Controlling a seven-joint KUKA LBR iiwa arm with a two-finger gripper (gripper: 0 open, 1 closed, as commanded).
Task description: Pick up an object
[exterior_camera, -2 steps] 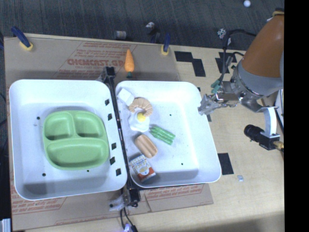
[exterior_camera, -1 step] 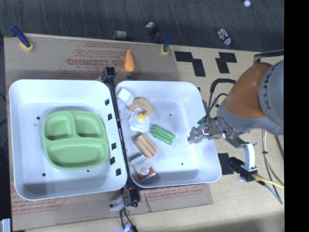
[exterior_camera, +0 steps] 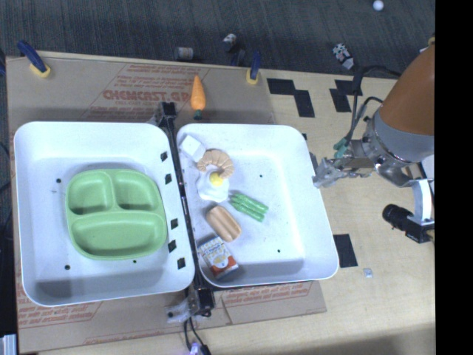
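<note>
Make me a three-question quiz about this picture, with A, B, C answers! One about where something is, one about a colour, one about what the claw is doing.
1. Where is the divided plate?
A. left bin
B. right bin
C. on the floor

2. What colour is that plate?
A. red
B. green
C. blue

3. Where is the claw?
A. on the plate
B. beside the right bin, outside it
C. on the hot dog

Answers: A, it lies in the left bin; B, pale green; C is wrong and B right, it sits past the bin's right rim.

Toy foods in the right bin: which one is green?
The green bean pod, lying mid-bin. The hot dog, fried egg and croissant beside it are tan, white, brown.
</note>
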